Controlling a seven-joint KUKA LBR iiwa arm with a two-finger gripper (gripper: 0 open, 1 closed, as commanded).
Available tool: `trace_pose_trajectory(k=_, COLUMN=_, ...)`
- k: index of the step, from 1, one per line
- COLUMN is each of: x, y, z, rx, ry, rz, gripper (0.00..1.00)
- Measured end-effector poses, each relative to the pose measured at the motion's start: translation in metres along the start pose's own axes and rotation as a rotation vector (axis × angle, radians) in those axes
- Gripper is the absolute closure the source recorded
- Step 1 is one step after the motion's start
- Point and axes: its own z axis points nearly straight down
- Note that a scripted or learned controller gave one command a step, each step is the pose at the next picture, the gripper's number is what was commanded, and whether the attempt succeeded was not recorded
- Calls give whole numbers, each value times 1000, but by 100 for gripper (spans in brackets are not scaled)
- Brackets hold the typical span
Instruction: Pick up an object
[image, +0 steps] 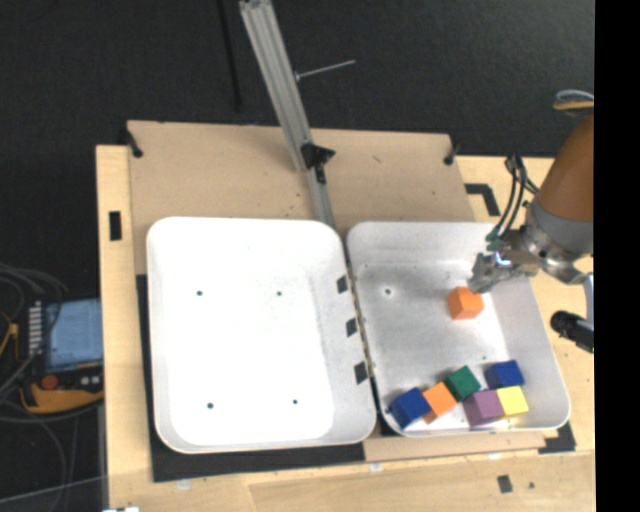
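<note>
Jaws (488, 275) hovering right of centre in frame, just above orange cube (465, 302) sitting alone mid right bin (400, 260); grip state, cannot tell. Cube looking light, rigid, probably smooth; best taking it across flat opposite faces. Counting seven cubes: two orange, two blue, green, purple, yellow. Two bins.

One cube (465, 303) probably lies apart from the clustered cubes (460, 392).
</note>
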Motion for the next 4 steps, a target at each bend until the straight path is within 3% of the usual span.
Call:
trace_pose_trajectory(k=1, x=-1, y=2, z=-40, rx=0, ry=0, rz=-6, gripper=100)
trace_pose_trajectory(k=3, x=107, y=-24, z=-63, rx=4, ry=4, rz=-11, gripper=100)
trace_pose_trajectory(k=4, x=148, y=-37, z=-57, rx=6, ry=3, rz=-8, gripper=100)
